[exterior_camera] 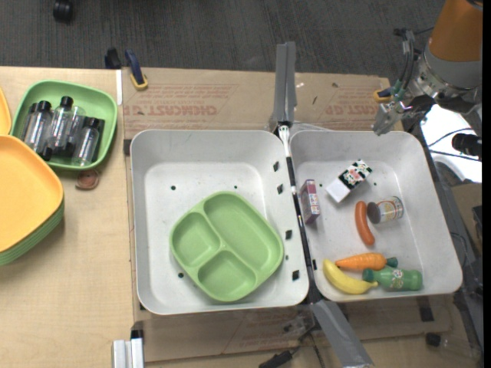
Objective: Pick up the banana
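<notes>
Your gripper (390,112) hangs above the far right corner of the right bin (430,171), just outside its rim, and from this slant you cannot tell how it is set; nothing shows in its hold.

The banana (344,279) lies well apart from it, diagonally across the bin: toward the near edge and a little to the camera's left of the gripper. Its long axis runs roughly left to right with a slight downward tilt toward the right, and it curves upward at the left tip.

Between gripper and banana you pass over a small black-and-white carton (349,181), a tin can (386,211) on its side and a red sausage (364,223).

The banana is crowded. A carrot (364,262) lies just beside it on the far side, seemingly touching, and a green bottle (397,280) touches or overlaps its right end. The bin's near wall sits close on the other side.

The freest room looks to be at the banana's left half, so a closing direction across its width there would likely avoid the carrot and bottle.

To the gripper's far left, the left bin (149,205) holds a green divided tray (226,245), well out of your way.
</notes>
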